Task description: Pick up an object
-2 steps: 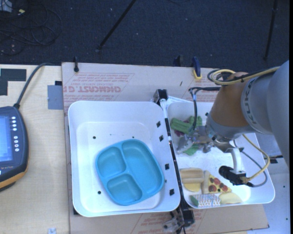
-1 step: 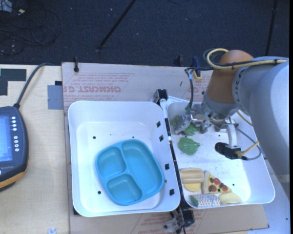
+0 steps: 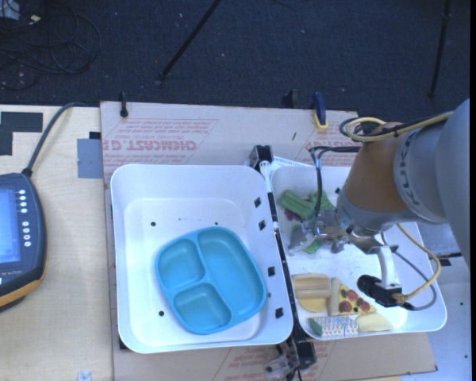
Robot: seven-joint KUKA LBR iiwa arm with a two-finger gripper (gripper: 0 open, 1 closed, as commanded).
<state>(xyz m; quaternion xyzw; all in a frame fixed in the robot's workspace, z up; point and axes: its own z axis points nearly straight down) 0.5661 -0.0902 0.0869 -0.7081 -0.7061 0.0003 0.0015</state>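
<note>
Bench, seen from above at a slant. Two shallow white bins sit side by side on a brown cardboard sheet (image 3: 182,137) with red print.

Left white bin (image 3: 135,213): holds a light blue plastic plate with three compartments (image 3: 210,280). It lies flat in the lower middle of the bin, turned slightly askew.

Right white bin (image 3: 425,321): the candidates for picking are all here.
- Green plastic piece (image 3: 298,205), upper left of the bin, near the divider between the bins.
- Tan bread-like block (image 3: 311,282), lower left of the bin, with a yellower block (image 3: 311,302) just below it, touching.
- Toy pizza slice with red dots (image 3: 349,300), just right of the blocks.
- Pale yellow wedge (image 3: 374,321), near the bottom rim.
- Small flat patterned piece (image 3: 333,327), left of the wedge, along the bottom rim.

The grey arm with an orange band (image 3: 377,185) comes in from the right of the frame, over the upper half of the right bin. The gripper (image 3: 311,240) is low in the bin, just below the green piece and above the tan block. Whether it is open or closed cannot be told, and no object is seen in its grasp.

Far left of the frame: a grey handheld control pendant with a lit blue screen (image 3: 8,236) on the wooden bench.
</note>
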